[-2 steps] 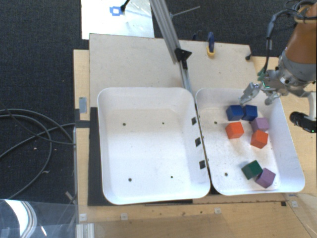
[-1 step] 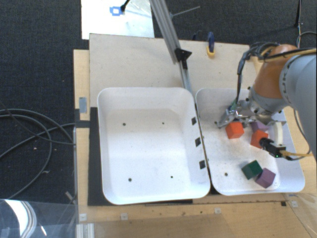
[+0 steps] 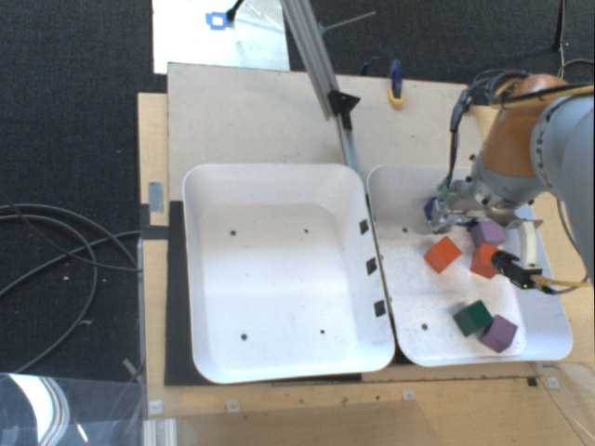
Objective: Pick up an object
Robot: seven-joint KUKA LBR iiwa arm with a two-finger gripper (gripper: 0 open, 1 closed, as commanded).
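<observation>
A: Blocks are seen in the right bin (image 3: pixel 409 337); an orange block (image 3: pixel 442 254), a red block (image 3: pixel 483 262), a green block (image 3: pixel 472 317) and two purple ones (image 3: pixel 499 333) (image 3: pixel 487 232) are all lying on its floor.

B: Has one been picked up?

A: Not yet, it is judged; the gripper (image 3: pixel 444 210) is held low, near the orange block; whether it is open or closed cannot be told; nothing is seen in it; the grab and the lift are left to be done.
</observation>
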